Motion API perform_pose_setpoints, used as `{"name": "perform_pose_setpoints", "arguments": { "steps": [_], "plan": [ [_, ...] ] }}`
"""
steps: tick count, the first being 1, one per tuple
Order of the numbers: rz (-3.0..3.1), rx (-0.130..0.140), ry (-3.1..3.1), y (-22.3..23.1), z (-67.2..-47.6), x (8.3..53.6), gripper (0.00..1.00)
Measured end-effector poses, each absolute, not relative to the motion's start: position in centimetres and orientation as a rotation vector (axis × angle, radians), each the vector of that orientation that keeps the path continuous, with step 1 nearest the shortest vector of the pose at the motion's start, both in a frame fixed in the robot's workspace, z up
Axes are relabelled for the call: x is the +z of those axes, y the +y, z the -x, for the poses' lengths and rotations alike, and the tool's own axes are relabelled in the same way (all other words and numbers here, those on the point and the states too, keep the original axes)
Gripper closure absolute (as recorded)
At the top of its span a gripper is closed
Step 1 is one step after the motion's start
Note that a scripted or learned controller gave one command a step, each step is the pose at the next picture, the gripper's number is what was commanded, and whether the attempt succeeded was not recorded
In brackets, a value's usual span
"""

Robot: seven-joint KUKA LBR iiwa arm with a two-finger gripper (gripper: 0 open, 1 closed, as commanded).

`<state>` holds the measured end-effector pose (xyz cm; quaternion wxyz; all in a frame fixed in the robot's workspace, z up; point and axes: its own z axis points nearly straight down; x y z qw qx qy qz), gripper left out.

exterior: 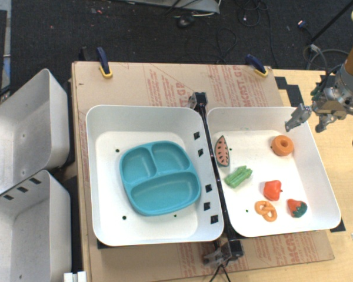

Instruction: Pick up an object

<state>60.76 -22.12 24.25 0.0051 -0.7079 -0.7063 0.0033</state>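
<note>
Clearly nothing is picked yet: the gripper (pixel 310 118) hangs with fingers spread wide and bare over the right bin's (pixel 247 228) far right corner, just beside the donut (pixel 282 145), probably its nearest target.

Open tool (pixel 310 121) above orange donut (pixel 282 145)

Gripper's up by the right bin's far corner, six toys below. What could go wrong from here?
1. The gripper sits right over the right bin rim, near the orange donut; a straight descent may strike the wall.
2. The pretzel, red pepper and strawberry lie close together, so the jaws may nudge a neighbour.
3. The watermelon slice hugs the bin's left wall, leaving little room.
</note>
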Motion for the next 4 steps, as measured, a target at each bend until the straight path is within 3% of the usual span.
{"name": "perform_pose_setpoints", "arguments": {
  "steps": [1, 4],
  "plan": [
    [2.221, 0.0, -2.223, -22.1, -61.0, 25.0, 0.0],
    [2.229, 0.0, -2.23, -22.2, -62.5, 10.5, 0.0]
  ]
}}
